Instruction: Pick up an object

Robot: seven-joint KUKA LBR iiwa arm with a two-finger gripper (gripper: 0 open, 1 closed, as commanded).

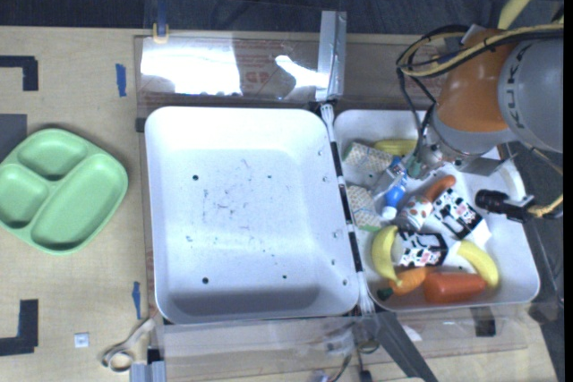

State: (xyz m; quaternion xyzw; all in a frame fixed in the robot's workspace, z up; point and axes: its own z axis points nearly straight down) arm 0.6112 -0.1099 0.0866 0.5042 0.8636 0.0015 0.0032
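Yellow banana (384,251) lies just left of the jaws (428,228).

The left bin (242,210) was white with faint blue scribbles. The right bin (519,282) was white. Two bananas (383,250) were yellow. A carrot (455,285) was orange-red. A small bottle (394,192) was blue and white. The divided plate (58,190) was light green. The worktop (72,58) was pale wood with blue tape marks (120,78).
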